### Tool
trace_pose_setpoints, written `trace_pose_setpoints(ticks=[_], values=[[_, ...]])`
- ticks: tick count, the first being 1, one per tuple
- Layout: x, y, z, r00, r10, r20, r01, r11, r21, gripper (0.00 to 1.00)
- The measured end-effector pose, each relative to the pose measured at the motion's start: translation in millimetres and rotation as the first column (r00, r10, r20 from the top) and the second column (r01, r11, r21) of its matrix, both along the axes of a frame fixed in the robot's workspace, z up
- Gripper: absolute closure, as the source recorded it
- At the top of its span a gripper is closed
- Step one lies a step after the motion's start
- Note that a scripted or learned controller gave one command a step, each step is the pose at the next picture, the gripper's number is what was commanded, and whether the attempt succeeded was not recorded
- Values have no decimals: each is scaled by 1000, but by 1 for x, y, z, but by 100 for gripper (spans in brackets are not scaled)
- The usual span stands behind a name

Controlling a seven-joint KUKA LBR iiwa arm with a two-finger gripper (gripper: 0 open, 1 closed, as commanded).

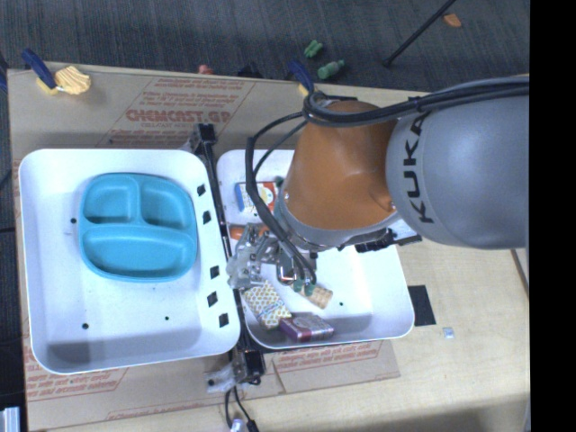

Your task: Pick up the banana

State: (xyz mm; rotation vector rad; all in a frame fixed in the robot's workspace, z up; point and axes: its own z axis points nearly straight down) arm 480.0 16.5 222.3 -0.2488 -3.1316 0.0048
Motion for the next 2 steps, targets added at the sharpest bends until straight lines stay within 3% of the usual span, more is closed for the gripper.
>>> trace_pose_setpoints(ticks=[1,2], values=[[6,1,-31,966,258,-3,-258,966,3,100],[18,-99,14,950,312,1,-312,950,1,100]])
